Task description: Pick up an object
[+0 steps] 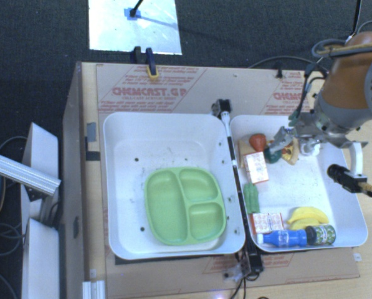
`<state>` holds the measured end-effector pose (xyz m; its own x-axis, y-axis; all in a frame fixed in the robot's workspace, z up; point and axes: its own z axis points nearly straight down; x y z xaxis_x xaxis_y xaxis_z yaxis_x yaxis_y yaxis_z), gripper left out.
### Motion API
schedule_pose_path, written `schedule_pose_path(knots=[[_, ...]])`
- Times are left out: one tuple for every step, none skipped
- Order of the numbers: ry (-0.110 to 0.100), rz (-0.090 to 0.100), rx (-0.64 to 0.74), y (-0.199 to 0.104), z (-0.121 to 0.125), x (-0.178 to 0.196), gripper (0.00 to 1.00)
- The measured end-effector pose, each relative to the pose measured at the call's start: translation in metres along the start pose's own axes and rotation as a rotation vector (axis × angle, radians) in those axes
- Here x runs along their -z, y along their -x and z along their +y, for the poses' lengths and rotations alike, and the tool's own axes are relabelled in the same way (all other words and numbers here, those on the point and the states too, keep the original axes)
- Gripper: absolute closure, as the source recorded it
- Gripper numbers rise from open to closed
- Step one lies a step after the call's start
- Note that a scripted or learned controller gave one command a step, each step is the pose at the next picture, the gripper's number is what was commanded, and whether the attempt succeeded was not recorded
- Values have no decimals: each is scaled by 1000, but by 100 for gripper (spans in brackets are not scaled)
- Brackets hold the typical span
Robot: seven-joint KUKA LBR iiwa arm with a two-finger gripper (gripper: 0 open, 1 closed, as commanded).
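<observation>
A: What is biggest?

B: The two shallow white bins. The left white bin (pixel 120 142) holds a light green plastic tray (pixel 186 204) with three parts, and has bare floor along its top and left walls.

A: And the right white bin (pixel 351 229)?

B: A yellow banana (pixel 308 215), a blue bottle (pixel 285 238) and a dark jar (pixel 321 234) crowd its bottom edge. A small red and white box (pixel 256 167) and a red ball (pixel 258 142) sit near the top left. The middle is bare.

A: The grey arm's gripper (pixel 279 147)?

B: Low beside the red ball. I cannot tell its grip.
</observation>
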<state>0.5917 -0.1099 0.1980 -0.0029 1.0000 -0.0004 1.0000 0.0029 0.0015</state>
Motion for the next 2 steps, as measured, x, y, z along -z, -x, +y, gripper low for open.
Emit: schedule_pose_path(knots=[[0,1,1,-26,54,-93,0],[1,-1,-2,13,66,-95,0]])
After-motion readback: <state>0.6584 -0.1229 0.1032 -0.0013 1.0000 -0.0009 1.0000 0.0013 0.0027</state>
